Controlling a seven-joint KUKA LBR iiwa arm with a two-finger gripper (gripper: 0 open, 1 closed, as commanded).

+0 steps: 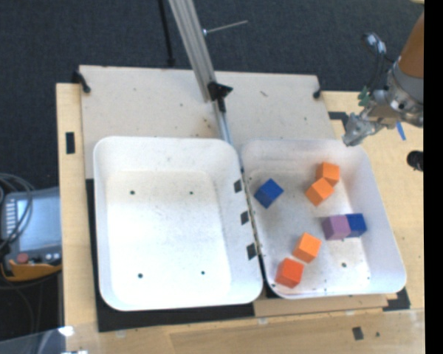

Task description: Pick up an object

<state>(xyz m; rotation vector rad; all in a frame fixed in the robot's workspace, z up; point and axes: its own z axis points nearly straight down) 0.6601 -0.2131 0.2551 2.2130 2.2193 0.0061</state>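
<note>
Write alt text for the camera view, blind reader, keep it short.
The gripper hovers over the back right corner of the right bin, holding nothing. That bin holds four orange cubes, two blue cubes and a purple cube; one blue cube touches the purple one. The left bin sits beside it.

Arm (407, 72) enters from right edge, grey w/ orange band above wrist, angled down-left twd right bin (380, 198). Tool (353, 133) sits over that bin's far right corner, just above the rim, not among the contents. Too small/blurred to read the tool tip. Nothing seen held in it.
</note>
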